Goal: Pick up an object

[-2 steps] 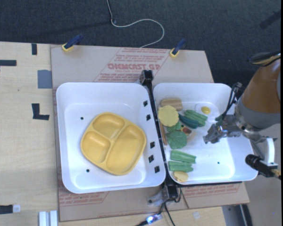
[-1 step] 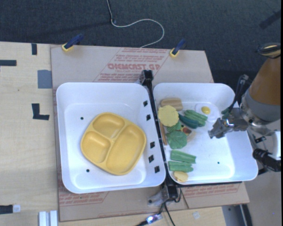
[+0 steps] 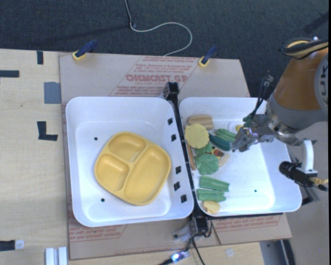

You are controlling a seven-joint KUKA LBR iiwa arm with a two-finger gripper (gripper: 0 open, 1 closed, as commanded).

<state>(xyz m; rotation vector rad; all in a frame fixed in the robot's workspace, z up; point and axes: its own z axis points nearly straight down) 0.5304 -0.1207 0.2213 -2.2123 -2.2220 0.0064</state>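
The grey two-finger gripper (image 3: 241,141) hangs low in the right white bin (image 3: 265,197), just beside a dark green plastic vegetable (image 3: 222,138); whether it grips anything, I cannot tell. A descent here could nudge the crowded toys aside.

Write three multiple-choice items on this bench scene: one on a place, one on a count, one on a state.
1. Where does the yellow divided plate lie?
A. Left bin
B. Right bin
C. On the cardboard

2. How many compartments has the plate?
A. Two
B. Three
C. Five

3. How does the plate sit?
A. Face up
B. Upside down
C. Stood on edge

Answers:
1 A, it rests on the left bin floor.
2 B, ridges split it into three wells.
3 A, its wells open upward.

The gripper hangs over the right bin.
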